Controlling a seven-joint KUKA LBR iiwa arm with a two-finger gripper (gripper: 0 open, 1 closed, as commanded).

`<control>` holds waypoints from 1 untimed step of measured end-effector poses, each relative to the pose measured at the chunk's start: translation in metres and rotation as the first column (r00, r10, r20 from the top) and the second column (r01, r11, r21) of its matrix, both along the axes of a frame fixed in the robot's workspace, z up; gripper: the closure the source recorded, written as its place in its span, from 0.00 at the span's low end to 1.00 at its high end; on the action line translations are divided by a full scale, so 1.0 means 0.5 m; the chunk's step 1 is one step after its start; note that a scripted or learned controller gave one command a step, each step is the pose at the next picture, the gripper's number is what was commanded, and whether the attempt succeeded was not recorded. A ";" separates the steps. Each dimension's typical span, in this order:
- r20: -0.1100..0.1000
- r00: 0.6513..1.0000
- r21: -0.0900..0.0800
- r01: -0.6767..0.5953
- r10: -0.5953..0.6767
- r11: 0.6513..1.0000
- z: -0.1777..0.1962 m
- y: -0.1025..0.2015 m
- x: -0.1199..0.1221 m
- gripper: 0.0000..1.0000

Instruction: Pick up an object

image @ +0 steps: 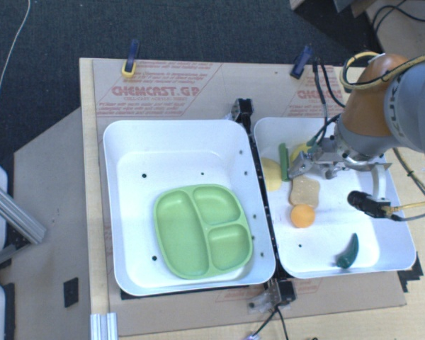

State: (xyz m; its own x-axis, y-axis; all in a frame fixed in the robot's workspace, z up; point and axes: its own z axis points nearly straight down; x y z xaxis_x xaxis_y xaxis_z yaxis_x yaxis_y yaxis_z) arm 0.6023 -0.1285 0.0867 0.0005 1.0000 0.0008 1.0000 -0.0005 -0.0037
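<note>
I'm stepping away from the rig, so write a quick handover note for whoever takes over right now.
Gripper: low over the right bin, at its far left part; whether it is open or shut cannot be told, and nothing is visibly held.
Right bin items: tan block just below the gripper, orange ball below that, yellow piece by the left wall, green stick beside it, dark green pepper near the front.
Left bin: a green divided tray.
Done: nothing lifted as far as can be seen.
Left: grasp and raise one object.

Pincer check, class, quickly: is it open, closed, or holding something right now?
Pincer: cannot be told from this view; it sits low in the right bin by the tan block.
</note>
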 end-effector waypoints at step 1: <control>0.004 1.000 -0.001 0.000 0.000 1.000 0.023 0.000 0.002 1.00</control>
